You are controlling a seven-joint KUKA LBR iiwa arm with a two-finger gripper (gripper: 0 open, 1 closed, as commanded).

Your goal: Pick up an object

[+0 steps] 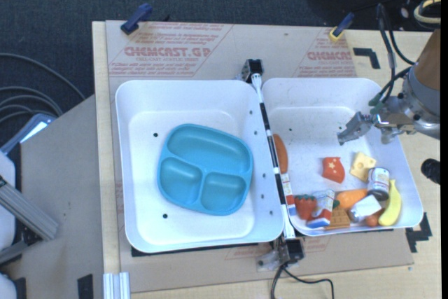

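Toy food lies in the right bin [308,98]: a red wedge [333,168], a yellow cheese piece [362,166], a small can [379,182], a banana [392,203], a carrot [350,197] and a brown sausage [280,153] by the bin's left wall. My gripper [368,134] hangs over the right bin's upper right part, above and slightly right of the red wedge and the cheese. Its fingers are spread open with nothing between them.
A blue divided plate [205,169] sits in the left bin [140,108]. More small items, including a red strawberry-like piece [305,207], crowd the right bin's near edge. The bins' shared wall [266,129] runs between them. Blue [136,18] and yellow [341,26] clamps stand at the board's far edge.
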